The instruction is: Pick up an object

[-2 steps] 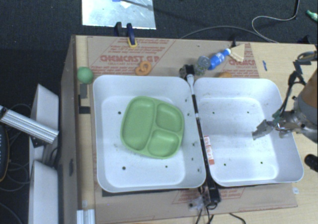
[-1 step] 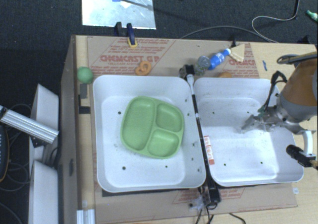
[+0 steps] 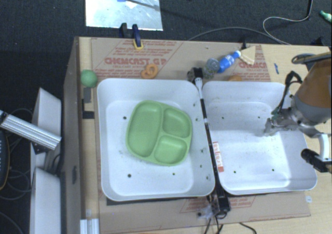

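The shallow white plastic right bin lies at the counter's near edge, beside the left bin. A pale green three-compartment plastic tray rests flat in the left bin's middle. The grey tool hangs low over the right bin's right side, well apart from the tray; whether it is wide or narrow cannot be told.

A pale green divided plate lies flat and right side up in the left bin, well apart from the end effector, which sits across the divider in the other bin. It has rounded corners and three compartments, one long and two smaller, and sits slightly rotated against the bin's walls.
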Robot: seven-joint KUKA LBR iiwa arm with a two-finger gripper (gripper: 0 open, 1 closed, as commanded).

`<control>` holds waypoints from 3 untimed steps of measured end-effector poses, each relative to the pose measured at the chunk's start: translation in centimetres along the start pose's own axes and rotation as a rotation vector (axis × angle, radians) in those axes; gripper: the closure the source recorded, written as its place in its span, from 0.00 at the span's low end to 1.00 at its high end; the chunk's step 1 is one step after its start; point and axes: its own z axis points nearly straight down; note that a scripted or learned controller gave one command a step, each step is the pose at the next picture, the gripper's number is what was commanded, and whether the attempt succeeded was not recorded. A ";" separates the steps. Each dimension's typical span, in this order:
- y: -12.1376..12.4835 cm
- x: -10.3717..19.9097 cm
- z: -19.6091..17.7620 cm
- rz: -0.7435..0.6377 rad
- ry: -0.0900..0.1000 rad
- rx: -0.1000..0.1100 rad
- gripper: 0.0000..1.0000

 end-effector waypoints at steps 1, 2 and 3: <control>5.2 0.0 -8.6 -0.001 0.000 -0.002 1.00; 5.1 0.0 -8.5 0.000 0.000 0.001 0.00; 10.9 0.2 1.5 -0.001 0.005 0.004 0.00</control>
